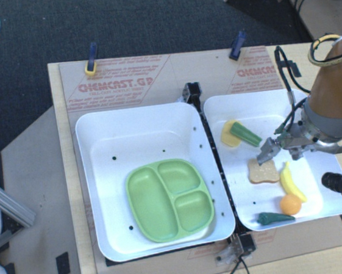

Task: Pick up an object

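Observation:
The right bin holds several small items. A tan toast slice lies near its middle, with a yellow banana just to its right. An orange ball and a dark green flat piece rest by the front wall. A green cylinder lies across a yellow piece toward the back left. My gripper hangs over the bin just above the toast's top edge, right of the green cylinder. Nothing shows as held in it.
The left bin carries a light green divided plate. A black clamp sits where the bins meet at the back, and blue clips hold the cardboard base. Cables trail behind the arm on the right.

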Tool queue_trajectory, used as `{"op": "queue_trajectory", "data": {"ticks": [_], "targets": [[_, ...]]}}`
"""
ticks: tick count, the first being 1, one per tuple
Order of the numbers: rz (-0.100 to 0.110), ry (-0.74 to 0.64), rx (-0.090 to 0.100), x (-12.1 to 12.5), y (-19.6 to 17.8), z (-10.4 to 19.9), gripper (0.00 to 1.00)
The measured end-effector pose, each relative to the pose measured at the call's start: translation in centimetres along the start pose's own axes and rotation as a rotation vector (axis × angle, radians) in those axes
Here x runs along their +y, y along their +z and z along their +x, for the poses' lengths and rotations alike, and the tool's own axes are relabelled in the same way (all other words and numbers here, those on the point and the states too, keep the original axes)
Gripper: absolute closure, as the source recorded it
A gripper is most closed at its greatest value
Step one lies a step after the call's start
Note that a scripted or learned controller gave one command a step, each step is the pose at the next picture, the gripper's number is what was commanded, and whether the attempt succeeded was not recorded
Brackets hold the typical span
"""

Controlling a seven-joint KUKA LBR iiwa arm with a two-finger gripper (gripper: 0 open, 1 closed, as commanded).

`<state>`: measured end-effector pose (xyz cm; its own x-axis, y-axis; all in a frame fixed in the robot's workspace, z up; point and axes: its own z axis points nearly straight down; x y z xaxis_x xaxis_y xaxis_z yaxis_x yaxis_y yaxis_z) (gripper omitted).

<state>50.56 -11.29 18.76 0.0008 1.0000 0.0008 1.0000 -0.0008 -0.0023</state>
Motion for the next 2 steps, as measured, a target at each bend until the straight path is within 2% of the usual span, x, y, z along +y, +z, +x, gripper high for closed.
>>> {"op": "queue_trajectory", "data": {"ticks": [1,2], "targets": [[0.006,0.000,0.002,0.1,6.4,-0.2,0.00],[-0.004,0.001,-0.001,0.3,4.9,-0.2,1.00]]}}
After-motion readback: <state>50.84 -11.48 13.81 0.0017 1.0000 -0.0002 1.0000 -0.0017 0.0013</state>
